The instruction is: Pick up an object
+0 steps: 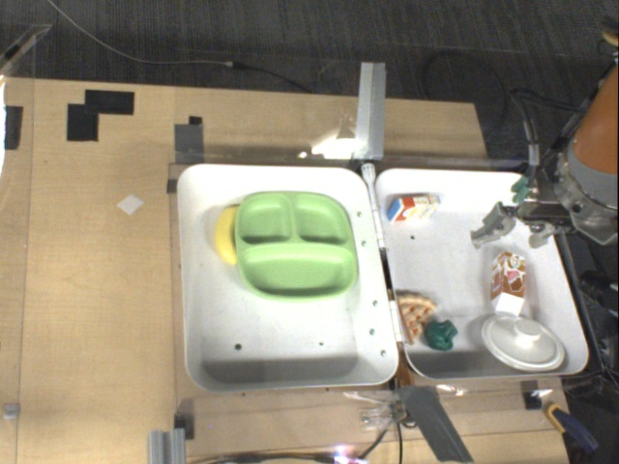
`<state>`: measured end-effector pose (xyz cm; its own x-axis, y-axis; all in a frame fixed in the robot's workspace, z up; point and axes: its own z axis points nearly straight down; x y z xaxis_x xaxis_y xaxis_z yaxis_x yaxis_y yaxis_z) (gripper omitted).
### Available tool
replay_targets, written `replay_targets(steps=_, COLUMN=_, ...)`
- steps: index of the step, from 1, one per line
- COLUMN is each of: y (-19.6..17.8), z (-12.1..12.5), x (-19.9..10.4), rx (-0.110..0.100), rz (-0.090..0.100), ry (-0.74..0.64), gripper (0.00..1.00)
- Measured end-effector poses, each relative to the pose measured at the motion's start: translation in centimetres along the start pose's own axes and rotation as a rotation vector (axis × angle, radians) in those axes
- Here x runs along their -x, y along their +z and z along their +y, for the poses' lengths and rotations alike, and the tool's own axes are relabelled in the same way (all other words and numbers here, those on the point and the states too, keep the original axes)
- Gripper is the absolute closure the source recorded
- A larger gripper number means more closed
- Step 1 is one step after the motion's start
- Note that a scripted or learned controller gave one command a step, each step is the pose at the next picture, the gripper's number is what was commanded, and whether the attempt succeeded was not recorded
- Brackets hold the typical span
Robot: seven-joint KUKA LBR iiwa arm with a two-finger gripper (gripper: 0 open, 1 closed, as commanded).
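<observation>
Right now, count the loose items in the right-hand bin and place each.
5: red-and-white carton at the far left corner, brown packet mid-right, white lid near right, pizza slice and green toy near left. The arm may hide more.

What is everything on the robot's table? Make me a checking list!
Surface: tan bench bearing two white bins, the left bin and the right bin.
Job's things: in the right bin, a small red and white box, a brown packet, a white lid, a slice of pizza and a green toy.
Clutter: green divided tray in the left bin, lying over a yellow thing.
Grippers: gripper above the right bin, near the brown packet, holding nothing.
Cables: thin cable on the dark floor behind the bench.
Surroundings: dark carpet.
</observation>
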<state>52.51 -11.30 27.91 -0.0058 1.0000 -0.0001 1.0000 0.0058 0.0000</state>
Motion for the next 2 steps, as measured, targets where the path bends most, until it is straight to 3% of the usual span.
replay_targets(steps=1, y=13.3, z=0.2, x=6.6, rx=-0.002, rz=0.001, ry=-0.017, gripper=0.0)
replay_targets(steps=2, y=17.5, z=0.6, x=8.4, rx=0.001, rz=0.0, ry=-0.068, gripper=0.0)
